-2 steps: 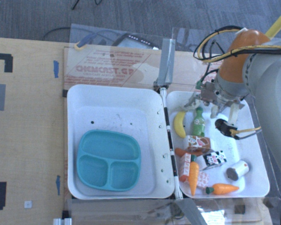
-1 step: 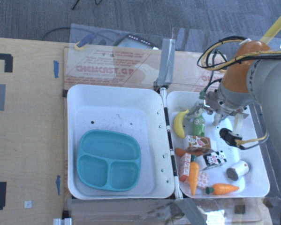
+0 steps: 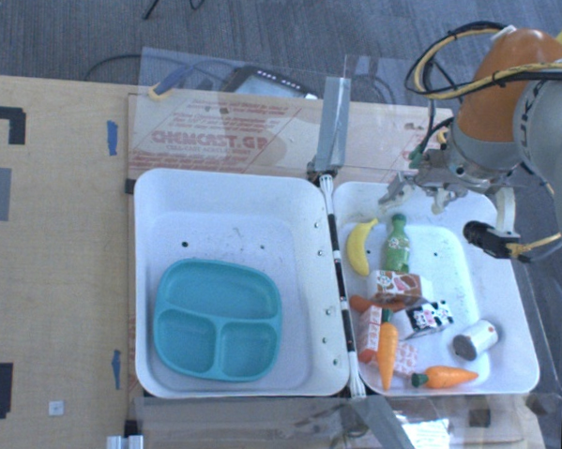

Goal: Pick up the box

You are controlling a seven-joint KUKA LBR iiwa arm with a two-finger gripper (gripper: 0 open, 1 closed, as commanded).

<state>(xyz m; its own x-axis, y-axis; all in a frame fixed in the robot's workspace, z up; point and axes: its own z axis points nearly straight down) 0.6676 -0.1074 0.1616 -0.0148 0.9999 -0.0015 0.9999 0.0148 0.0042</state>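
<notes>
The gripper [image 3: 422, 191] hangs over the right bin's [image 3: 520, 321] far rim, grasping nothing (fingers spread). The box [image 3: 397, 284] lies mid-bin, crowded by a green bottle [image 3: 396, 243], banana [image 3: 359, 245] and 2 carrots [image 3: 387, 354].
</notes>
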